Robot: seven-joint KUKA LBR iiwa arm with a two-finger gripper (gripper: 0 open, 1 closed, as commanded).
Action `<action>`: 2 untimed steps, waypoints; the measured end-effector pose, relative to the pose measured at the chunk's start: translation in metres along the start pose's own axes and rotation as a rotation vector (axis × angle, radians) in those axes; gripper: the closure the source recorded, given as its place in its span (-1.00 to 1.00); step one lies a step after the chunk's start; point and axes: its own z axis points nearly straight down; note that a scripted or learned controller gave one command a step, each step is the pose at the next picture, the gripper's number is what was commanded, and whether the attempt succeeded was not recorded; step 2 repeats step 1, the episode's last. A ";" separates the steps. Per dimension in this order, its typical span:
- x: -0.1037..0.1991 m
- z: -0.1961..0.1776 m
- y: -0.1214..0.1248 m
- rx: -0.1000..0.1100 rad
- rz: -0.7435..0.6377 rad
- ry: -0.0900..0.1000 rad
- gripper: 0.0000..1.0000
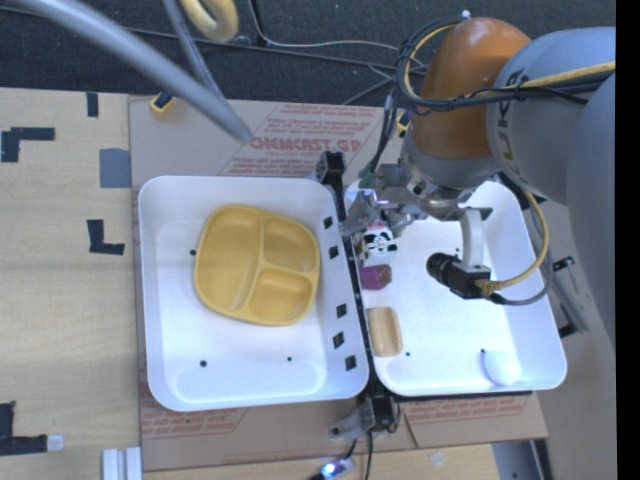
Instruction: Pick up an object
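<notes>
Gripper [372, 230] hangs low over the right bin's [520, 363] left edge, close to the divider between the two bins, with the orange wrist band [470, 63] directly above it. Its fingers sit in a clutter of metal, cable and a small black-and-white piece, so whether they are spread or pressed together cannot be told from this angle, and nothing can be made out between them.

Candidates for the pick lie just nearer the camera along that same left edge: a small purple object [376, 276] just below the gripper, and a tan oblong block [384, 330] a little nearer still. A pale rounded object [501, 368] rests in the right bin's near right corner, well apart from the gripper. In the left bin [160, 298] a yellow divided plate [257, 264] lies flat, slightly left of centre.

The purple object looks like the likeliest target, since it is closest to the fingers. To do the grasp well, the arm would need to centre over it before descending, because it lies close to the bin wall and one finger could catch on the rim or divider. A straight vertical drop, with the fingers closing across the object's narrower side, seems safest. Lifting cleanly upward afterwards would also avoid nudging the tan block nearby.
</notes>
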 end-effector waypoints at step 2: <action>0.051 0.023 -0.001 0.003 0.001 -0.001 1.00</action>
